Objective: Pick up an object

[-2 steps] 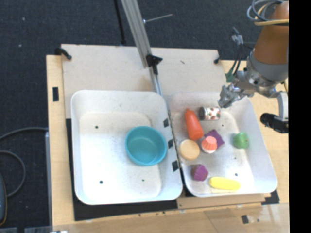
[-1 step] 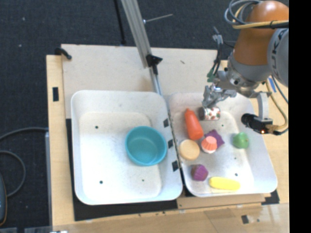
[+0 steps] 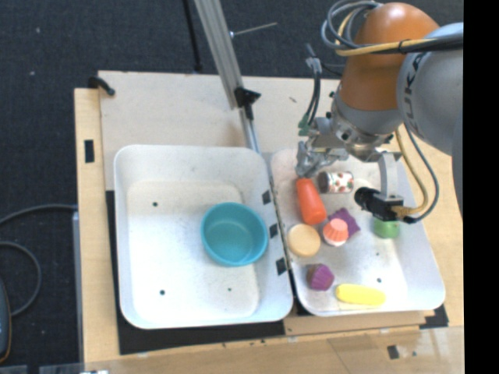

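Gripper (image 3: 310,160) poised above the orange carrot (image 3: 310,201) at the right bin's (image 3: 425,275) upper left; pincer state cannot be told; carrot probably light, rigid, smooth plastic; best grasped across mid-length.

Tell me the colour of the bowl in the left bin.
Teal blue; the bowl shows plainly in the camera view.

We had one fixed camera above the worktop (image 3: 179,111), looking down at a slant on both white bins (image 3: 140,170), the arm (image 3: 390,61) entering from the right.
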Robot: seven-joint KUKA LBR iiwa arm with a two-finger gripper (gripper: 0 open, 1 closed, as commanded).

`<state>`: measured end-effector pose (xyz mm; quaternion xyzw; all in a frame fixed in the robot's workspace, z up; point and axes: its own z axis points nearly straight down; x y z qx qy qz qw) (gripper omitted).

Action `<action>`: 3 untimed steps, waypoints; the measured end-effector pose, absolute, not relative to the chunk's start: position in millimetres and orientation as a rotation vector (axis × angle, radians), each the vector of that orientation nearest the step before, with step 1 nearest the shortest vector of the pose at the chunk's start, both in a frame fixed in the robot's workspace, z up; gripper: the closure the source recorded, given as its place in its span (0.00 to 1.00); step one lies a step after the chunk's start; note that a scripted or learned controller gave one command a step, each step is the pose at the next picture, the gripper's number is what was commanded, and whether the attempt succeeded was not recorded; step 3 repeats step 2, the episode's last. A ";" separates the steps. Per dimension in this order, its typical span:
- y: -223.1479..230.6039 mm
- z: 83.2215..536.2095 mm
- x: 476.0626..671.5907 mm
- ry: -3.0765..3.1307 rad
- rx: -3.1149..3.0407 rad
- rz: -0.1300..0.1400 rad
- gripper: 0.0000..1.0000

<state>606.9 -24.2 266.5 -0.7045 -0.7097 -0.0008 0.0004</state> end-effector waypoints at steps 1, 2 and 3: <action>25.6 266.6 592.0 -2.229 -2.212 -0.002 1.00; 66.2 254.3 588.4 -2.227 -2.214 0.001 1.00; 66.2 254.3 588.4 -2.227 -2.214 0.001 1.00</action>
